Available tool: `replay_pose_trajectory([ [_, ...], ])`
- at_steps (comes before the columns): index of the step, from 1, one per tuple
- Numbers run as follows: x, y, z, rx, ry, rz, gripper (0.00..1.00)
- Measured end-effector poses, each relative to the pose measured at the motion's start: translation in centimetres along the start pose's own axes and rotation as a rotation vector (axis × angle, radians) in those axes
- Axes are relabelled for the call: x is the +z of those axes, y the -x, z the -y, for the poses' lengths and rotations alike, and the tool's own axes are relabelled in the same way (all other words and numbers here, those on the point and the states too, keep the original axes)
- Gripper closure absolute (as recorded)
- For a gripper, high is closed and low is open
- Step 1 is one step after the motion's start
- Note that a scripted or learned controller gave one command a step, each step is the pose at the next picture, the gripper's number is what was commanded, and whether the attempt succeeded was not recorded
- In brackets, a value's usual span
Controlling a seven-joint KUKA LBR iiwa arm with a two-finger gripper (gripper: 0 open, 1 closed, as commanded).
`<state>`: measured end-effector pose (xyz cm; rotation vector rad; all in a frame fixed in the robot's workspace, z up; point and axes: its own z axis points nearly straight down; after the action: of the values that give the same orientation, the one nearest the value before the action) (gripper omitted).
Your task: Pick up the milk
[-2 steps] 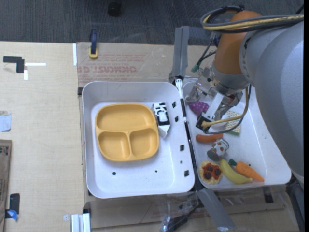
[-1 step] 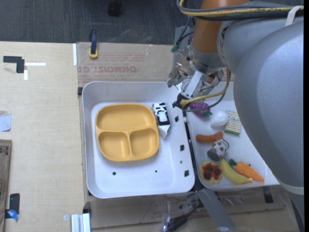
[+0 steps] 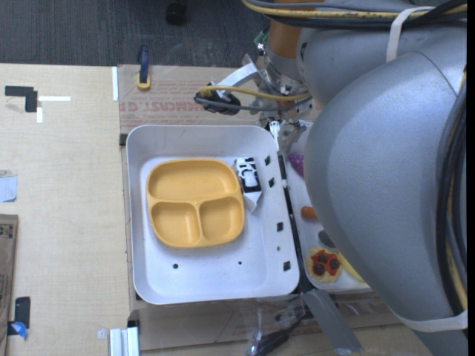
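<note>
The milk (image 3: 248, 175) is a small white carton with black patches. It lies in the left bin (image 3: 208, 280), touching the right edge of a yellow divided plate (image 3: 196, 202). My gripper (image 3: 285, 124) hangs below the orange band, over the wall between the two bins near their far end. It sits above and to the right of the milk, apart from it. The large grey arm hides most of the right bin.
In the right bin, beside the arm, I see a purple item (image 3: 297, 160), a small orange item (image 3: 308, 213) and a pizza slice toy (image 3: 324, 263). A yellow-and-black cable (image 3: 223, 99) loops over the bench behind the left bin. A blue-handled clamp (image 3: 142, 69) stands at the back.
</note>
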<state>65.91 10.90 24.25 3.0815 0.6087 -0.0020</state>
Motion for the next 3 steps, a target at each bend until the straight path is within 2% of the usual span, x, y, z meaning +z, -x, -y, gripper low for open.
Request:
replay_pose_trajectory([
  [1, 1.6, 2.6, -3.1, -0.013, 0.0, 0.005, 0.0],
  [2, 8.6, 0.7, 3.5, -0.062, 0.0, 0.003, 0.0],
  [3, 5.1, 2.3, -0.8, -0.062, 0.001, 0.002, 0.0],
])
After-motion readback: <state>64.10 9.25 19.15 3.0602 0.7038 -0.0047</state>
